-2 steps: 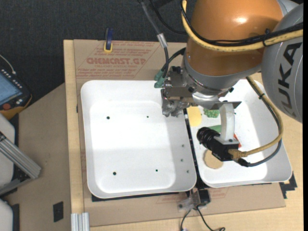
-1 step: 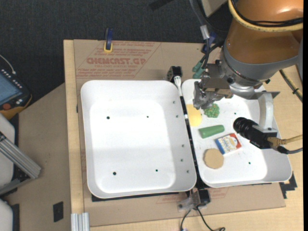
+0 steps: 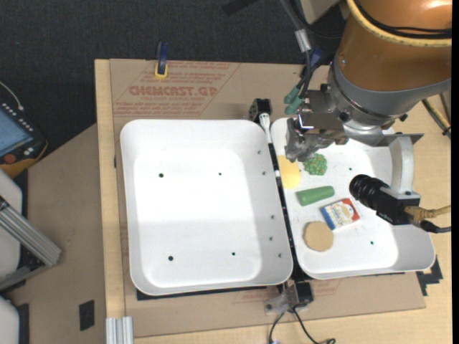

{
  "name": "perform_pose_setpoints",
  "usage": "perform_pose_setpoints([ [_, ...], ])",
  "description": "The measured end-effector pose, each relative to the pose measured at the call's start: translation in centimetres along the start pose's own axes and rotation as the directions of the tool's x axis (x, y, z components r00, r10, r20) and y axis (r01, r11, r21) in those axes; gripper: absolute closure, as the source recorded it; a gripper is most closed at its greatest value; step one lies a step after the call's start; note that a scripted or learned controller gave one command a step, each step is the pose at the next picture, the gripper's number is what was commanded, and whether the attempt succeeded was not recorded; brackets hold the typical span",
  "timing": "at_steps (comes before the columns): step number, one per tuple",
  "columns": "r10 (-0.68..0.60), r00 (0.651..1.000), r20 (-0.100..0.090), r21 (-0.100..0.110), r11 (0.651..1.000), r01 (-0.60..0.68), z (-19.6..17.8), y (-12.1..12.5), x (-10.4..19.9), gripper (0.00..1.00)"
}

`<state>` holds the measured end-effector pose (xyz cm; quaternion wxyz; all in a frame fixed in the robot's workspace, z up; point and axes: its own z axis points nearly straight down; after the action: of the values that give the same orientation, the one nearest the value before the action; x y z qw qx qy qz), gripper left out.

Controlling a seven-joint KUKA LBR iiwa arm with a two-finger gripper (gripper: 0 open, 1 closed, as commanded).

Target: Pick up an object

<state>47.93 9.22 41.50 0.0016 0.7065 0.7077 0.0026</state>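
Camera view: your cardboard surface [image 3: 179,84] meets dark carpet [image 3: 72,20] toward twelve o'clock; the tool [image 3: 297,153] hangs over the three-o'clock bin [image 3: 401,253]; you cannot tell its grip.

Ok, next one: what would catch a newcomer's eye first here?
The grey and orange arm looms at upper right, its gripper low over the right bin's upper left corner, beside a yellow piece and a bumpy green piece. Below them lie a green bar, a small blue, red and white packet and a tan disc.
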Motion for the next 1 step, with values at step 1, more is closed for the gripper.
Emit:
perform_pose_setpoints([
  [1, 0.0, 1.0, 0.001, 0.002, 1.0, 0.0, -0.81, 0.03, 1.83, 1.0],
])
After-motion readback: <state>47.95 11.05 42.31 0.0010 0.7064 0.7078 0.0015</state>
